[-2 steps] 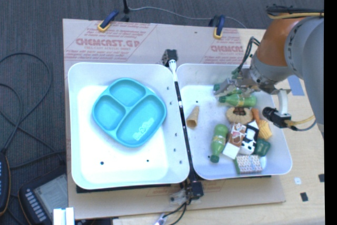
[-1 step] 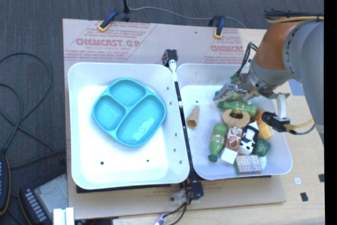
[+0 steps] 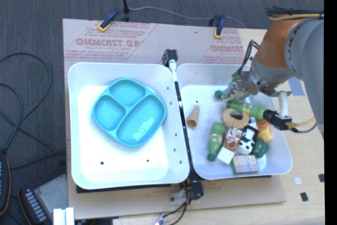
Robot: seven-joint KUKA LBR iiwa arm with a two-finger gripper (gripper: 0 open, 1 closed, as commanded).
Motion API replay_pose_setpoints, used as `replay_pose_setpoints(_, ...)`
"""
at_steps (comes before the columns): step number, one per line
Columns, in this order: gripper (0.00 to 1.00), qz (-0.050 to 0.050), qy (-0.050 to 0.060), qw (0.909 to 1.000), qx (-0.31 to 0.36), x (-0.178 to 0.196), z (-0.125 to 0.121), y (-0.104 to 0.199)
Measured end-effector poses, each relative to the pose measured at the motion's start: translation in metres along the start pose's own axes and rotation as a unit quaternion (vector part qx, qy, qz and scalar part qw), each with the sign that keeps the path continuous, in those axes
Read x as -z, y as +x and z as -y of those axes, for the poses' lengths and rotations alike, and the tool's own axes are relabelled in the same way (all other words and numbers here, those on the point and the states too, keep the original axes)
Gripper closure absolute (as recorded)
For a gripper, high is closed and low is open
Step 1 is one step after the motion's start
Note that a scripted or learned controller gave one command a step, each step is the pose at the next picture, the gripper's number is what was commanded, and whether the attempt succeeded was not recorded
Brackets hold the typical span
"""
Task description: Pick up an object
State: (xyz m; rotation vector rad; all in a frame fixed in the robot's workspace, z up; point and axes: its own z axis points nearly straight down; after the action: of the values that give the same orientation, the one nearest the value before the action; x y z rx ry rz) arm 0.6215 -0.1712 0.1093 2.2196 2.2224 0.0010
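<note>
Two white bins side by side on the tabletop. In the left bin, a blue divided plate. In the right bin, a heap of small toys packed toward the right wall: a green bottle leaning at the left of the heap, a cone lying apart toward the bin's left wall, a black-and-white cow figure, a checked block at the heap's near end; several pieces overlapping and hard to tell apart. Above the heap's far end, gripper low over the bin, partly hidden by the grey and orange arm; fingers too small and shadowed to say whether open, closed or gripping anything
</note>
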Motion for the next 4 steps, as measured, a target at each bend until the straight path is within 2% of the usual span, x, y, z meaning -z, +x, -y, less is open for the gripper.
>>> replay_pose_setpoints(1, 1.00, 0.001, -0.001, 1.0000, 0.000, 0.111, -0.002, 0.026)
replay_pose_setpoints(2, 1.00, 0.000, 0.000, 1.0000, 0.000, 0.137, 0.038, 0.084)
replay_pose_setpoints(3, 1.00, 0.000, 0.001, 1.0000, 0.000, 0.144, 0.051, 0.139)
replay_pose_setpoints(4, 1.00, 0.001, 0.002, 1.0000, -0.001, 0.075, 0.070, 0.084)
